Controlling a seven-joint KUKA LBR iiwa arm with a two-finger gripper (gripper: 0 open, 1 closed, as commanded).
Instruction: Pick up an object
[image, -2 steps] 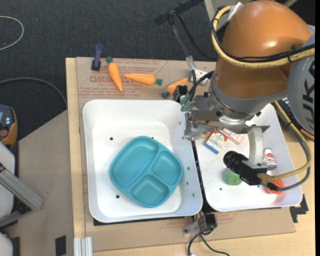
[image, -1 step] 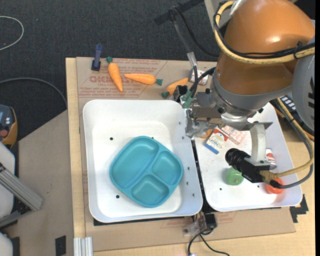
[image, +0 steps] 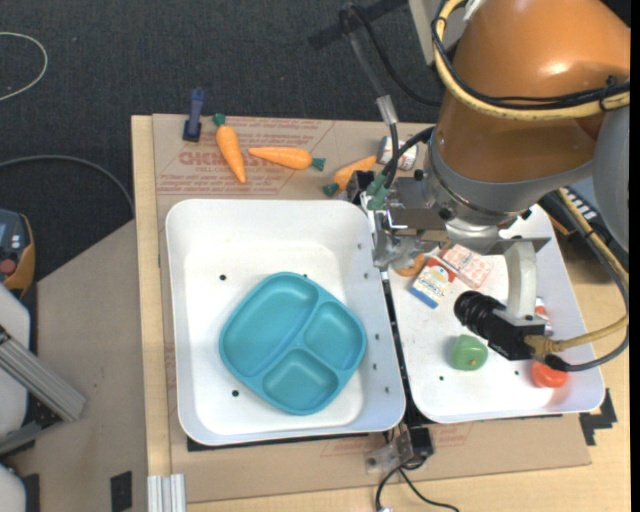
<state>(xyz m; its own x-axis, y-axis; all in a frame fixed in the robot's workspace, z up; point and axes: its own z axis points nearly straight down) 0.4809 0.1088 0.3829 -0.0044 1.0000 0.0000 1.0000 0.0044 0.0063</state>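
Start at near rim of right bin (image: 500, 408): note bare white floor, nothing to grab. Find, a little farther in, green ball (image: 468, 352) loose near the right bin's middle, and orange-red round piece (image: 547, 375) toward its near-right corner; read both as scattered pick targets, apart enough to take one without knocking the other. Log, deeper toward the right bin's far-left part, small blue-and-white carton (image: 432, 285) lying flat just beside red-patterned packet (image: 470, 265); cannot tell whether overlapping. Place gripper (image: 398, 240) over the right bin's far-left corner, hard against its left wall, low above orange scrap (image: 408, 267) half hidden beneath; judge that scrap the likely target, being directly under the tool. Cannot tell whether gripper is open or closed, masked by the wrist; confirm no grasp from this angle. Expect the wall to make the approach tight. Record, left of the right bin, left bin (image: 190, 260) with teal divided plate (image: 292, 342) flat inside, out of the way. Mark, beyond the right bin's far rim and leftward, third carrot (image: 352, 174), level carrot (image: 282, 157), angled carrot (image: 230, 152) and small blue object (image: 193, 113) on cardboard sheet (image: 260, 135), outside the bins; treat as out of play.
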